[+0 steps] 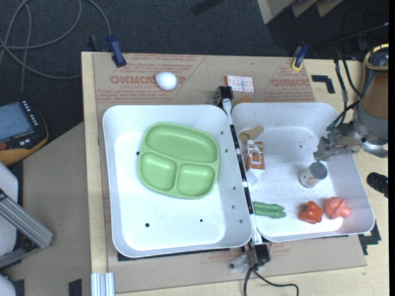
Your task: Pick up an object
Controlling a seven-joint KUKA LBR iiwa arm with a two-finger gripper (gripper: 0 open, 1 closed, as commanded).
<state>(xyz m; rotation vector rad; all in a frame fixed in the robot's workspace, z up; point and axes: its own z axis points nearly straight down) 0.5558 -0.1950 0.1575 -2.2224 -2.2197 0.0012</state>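
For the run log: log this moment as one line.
arm: over right bin | tool: above grey puck, nothing seen held | left bin: green tray | task: not yet done

Fixed above the bench [185,73], looking down at a slant. Set far enough back to take in both white bins whole: left bin [123,227], right bin [352,184], side by side across the middle. Bench's far edge toward the top, near edge toward the bottom. Dark floor [154,11] past the far edge. Arm [373,103] entering from the right.
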